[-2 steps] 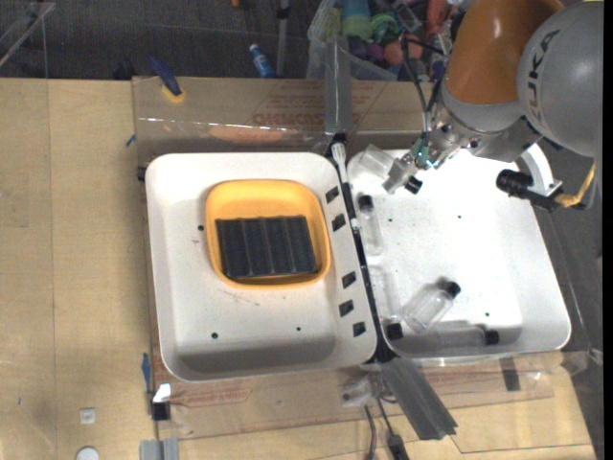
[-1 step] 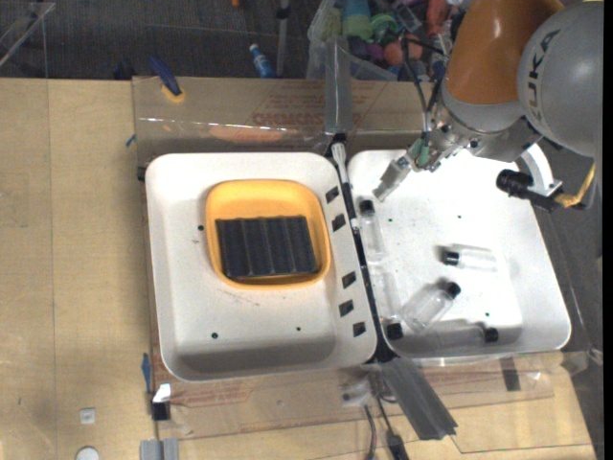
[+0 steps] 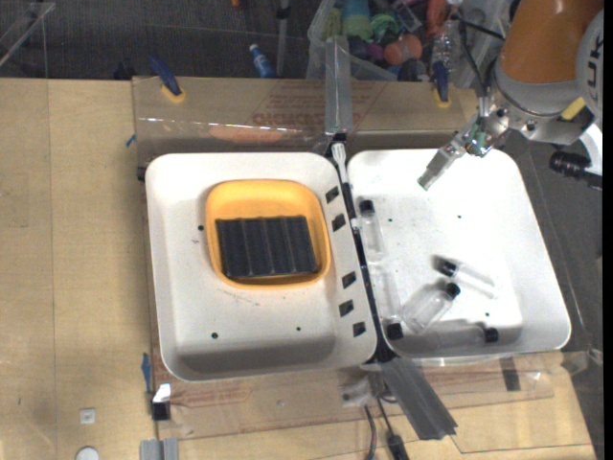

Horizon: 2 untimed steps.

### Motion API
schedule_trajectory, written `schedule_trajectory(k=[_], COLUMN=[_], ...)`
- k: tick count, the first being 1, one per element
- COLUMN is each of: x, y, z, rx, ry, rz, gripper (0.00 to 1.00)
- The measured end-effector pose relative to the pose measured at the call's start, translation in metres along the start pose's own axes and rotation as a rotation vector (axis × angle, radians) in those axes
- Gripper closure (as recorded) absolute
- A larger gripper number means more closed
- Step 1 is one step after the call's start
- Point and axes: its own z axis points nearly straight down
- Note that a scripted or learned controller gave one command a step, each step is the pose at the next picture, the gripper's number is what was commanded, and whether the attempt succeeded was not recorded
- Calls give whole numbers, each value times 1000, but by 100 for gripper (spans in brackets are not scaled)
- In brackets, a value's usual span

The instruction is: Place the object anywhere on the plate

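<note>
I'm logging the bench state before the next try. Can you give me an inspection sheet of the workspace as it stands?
Surface: two shallow white bins side by side, left bin and right bin, on a wooden bench.
Job's things: yellow plate in the left bin, carrying a dark ribbed block; clear bottles with dark caps in the right bin's near part.
Clutter: small black specks in the right bin.
Grippers: claw above the right bin's far edge, nothing between its fingers.
Cables: dark cables below the bins.
Surroundings: clear tub of colourful toys behind the bench.
</note>
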Motion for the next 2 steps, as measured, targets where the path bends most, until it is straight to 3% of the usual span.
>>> schedule_trajectory(k=[1, 2], x=[-5, -27], y=[-4, -26], z=[-9, -1], rx=[0, 3], ry=[-1, 3], rz=[-22, -47], gripper=[0, 0])
